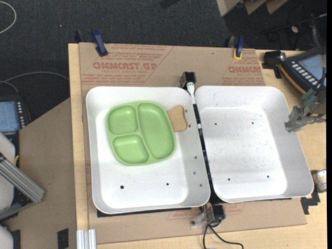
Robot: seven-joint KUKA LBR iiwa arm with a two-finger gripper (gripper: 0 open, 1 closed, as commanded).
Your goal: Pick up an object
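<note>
Cardboard (129, 61) under two white bins (140, 191), dark carpet (104, 9) behind; jaws (298, 119) state unclear, at right bin's edge.

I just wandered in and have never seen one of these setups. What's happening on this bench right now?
A robot arm is meant to pick something out of two white bins. Its gripper sits at the outer right rim of the right bin, over the bench rather than over any object, and nothing is between its fingers. The left bin holds a green divided plate with a small tan slice, like toast, against its right edge. Neither has been lifted.
</note>
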